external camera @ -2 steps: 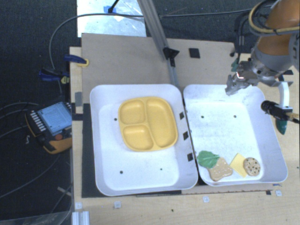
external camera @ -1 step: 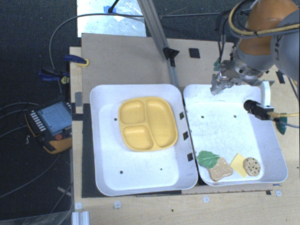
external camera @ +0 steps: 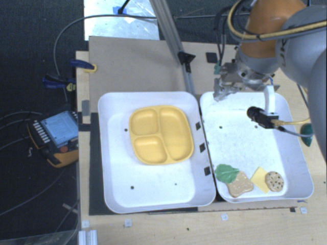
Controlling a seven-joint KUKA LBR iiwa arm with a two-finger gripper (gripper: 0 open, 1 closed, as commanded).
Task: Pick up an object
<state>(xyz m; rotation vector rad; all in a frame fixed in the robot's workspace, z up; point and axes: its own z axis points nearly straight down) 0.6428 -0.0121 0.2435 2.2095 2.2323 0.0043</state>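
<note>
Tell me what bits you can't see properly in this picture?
- The gripper, camera view: small and blurred at the right bin's far edge, and the orange band and wrist cover its top.
- The arm, camera view: cut off by the right edge.
- The cracker: partly hidden under the cookie.
- The green leaf: its lower edge is covered by the toast.

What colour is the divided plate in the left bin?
Yellow: the divided plate shows best in the camera view.
</note>
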